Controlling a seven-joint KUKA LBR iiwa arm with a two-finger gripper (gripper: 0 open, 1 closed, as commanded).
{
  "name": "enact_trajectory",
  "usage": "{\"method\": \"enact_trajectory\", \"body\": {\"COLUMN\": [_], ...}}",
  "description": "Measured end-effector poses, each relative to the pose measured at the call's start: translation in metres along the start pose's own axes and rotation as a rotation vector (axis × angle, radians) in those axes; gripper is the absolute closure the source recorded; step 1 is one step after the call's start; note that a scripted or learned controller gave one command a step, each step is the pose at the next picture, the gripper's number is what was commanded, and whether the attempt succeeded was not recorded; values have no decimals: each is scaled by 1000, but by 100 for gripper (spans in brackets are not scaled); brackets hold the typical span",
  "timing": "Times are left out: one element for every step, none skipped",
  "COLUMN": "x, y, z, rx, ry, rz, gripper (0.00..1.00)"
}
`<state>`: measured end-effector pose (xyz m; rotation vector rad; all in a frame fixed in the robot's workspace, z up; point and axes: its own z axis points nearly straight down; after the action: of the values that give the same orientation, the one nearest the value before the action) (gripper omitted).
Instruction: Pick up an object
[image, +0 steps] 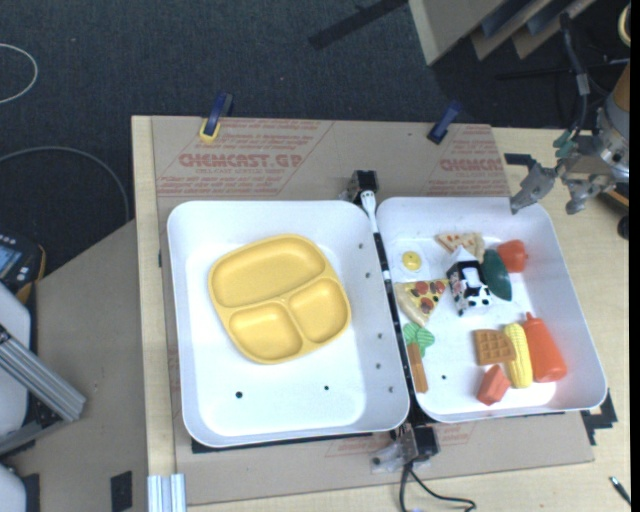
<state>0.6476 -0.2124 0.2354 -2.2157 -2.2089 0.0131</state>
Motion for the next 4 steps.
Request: {"method": "enact_trajectory", "body": {"x": [1, -1, -1, 0], "y": [2, 10, 14, 16], "z": [-10, 35, 96, 145], "rx": [-14, -11, -12, -17], "ry": [-3, -3, -3, -1], "rz": [-3, -5, -5, -5], "gripper": [0, 0, 0, 0]}}
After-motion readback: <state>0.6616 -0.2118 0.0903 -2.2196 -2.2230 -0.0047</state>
